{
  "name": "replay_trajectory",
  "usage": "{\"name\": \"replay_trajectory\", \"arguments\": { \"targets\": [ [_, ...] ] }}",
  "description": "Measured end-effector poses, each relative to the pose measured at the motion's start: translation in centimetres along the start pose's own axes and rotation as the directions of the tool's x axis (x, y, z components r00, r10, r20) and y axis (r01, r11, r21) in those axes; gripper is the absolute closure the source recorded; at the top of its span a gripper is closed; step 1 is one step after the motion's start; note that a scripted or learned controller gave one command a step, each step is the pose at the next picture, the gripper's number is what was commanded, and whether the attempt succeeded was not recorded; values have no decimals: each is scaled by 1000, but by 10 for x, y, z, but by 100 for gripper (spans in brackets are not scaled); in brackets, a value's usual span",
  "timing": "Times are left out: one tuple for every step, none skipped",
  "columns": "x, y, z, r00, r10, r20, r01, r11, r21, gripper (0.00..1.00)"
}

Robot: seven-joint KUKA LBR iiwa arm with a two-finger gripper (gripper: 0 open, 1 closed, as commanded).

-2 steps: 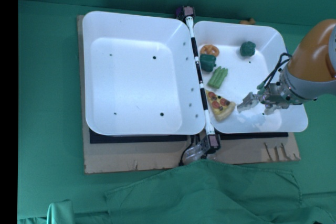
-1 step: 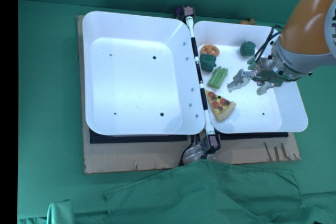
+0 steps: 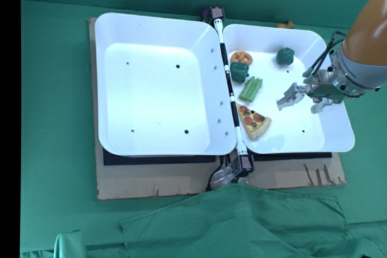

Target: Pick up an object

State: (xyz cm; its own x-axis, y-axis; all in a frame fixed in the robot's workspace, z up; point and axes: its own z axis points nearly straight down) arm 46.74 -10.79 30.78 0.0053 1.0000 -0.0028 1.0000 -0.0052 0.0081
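So the arm comes in from 3 o'clock, orange band up near 2 o'clock, grey wrist angled down toward 8 o'clock. The gripper (image 3: 304, 101) has its two fingers spread apart, nothing between them.

Both bins are plain white: my left bin (image 3: 115, 39) carries a few small dark dots on its floor, as does my right bin (image 3: 326, 130). In the right bin, at 9 o'clock, the pizza slice (image 3: 255, 122) is yellow with red spots; above it lie the light green asparagus (image 3: 251, 89), a dark green piece (image 3: 239, 72) and an orange pretzel (image 3: 241, 58). At 12 o'clock sits dark green broccoli (image 3: 285, 56). My gripper (image 3: 304, 99) is grey; my arm's band (image 3: 370, 27) is orange.
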Motion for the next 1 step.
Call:
{"name": "replay_trajectory", "arguments": {
  "targets": [
    [-49,-1,21,1000,5,0,-5,1000,8,0]
  ]
}}
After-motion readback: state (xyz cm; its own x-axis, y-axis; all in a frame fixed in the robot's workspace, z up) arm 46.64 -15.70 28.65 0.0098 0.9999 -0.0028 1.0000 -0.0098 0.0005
